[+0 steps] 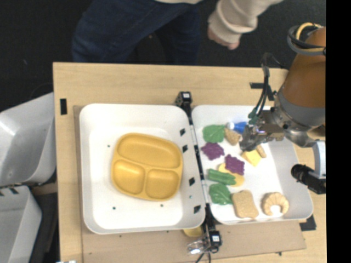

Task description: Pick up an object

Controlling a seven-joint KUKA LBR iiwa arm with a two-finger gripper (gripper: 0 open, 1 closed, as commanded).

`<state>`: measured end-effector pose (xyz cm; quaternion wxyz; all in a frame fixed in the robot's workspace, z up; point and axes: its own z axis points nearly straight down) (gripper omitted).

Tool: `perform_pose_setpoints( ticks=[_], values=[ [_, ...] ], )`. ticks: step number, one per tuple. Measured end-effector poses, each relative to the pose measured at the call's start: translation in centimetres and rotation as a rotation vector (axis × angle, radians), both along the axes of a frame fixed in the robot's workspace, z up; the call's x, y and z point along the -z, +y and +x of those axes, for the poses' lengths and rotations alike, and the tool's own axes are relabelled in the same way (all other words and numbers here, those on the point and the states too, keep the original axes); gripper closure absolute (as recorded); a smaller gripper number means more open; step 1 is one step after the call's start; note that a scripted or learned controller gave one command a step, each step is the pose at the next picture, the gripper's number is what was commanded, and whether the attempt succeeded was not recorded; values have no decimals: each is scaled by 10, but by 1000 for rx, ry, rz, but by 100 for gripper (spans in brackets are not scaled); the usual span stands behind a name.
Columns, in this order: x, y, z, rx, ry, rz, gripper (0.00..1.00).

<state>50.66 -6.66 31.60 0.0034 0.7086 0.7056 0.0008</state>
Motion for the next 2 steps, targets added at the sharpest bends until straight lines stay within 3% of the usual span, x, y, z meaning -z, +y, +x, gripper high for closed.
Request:
perform_pose_setpoints(
  ticks=[1, 2],
  values=[
    [43, 60, -17, -9, 12, 4, 100],
    [-115, 91, -15, -10, -10, 4, 100]
  ],
)
